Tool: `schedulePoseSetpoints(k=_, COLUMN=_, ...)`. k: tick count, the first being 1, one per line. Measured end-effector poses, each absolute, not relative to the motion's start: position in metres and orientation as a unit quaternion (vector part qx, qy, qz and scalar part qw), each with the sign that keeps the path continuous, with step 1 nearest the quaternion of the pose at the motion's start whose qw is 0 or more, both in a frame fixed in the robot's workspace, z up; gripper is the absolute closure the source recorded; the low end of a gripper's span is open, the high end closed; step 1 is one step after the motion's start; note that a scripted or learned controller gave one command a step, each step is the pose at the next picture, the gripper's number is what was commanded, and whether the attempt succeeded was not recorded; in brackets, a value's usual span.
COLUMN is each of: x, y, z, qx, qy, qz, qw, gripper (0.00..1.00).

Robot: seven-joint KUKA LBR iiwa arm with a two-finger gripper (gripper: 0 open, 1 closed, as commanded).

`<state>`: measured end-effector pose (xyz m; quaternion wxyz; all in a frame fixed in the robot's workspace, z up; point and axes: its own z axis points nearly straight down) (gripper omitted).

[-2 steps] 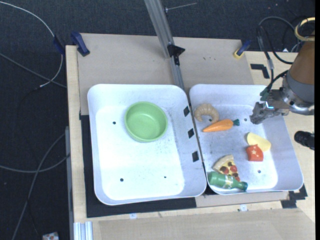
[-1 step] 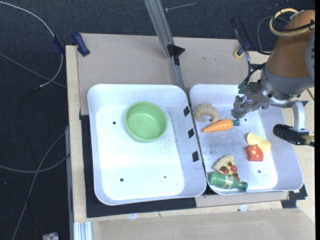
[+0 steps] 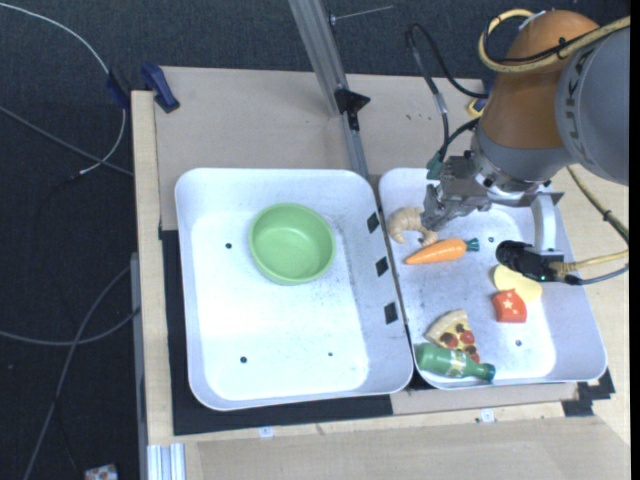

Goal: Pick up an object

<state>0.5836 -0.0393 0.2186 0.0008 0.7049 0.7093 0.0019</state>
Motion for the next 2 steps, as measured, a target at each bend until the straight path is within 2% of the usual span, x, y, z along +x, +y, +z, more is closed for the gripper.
schedulePoseSetpoints(k=2, x=0.603, y=0.073, z=0.214, qx=0.705, qy=0.709, qz=0.0014, qw=-0.001, gripper=1.00)
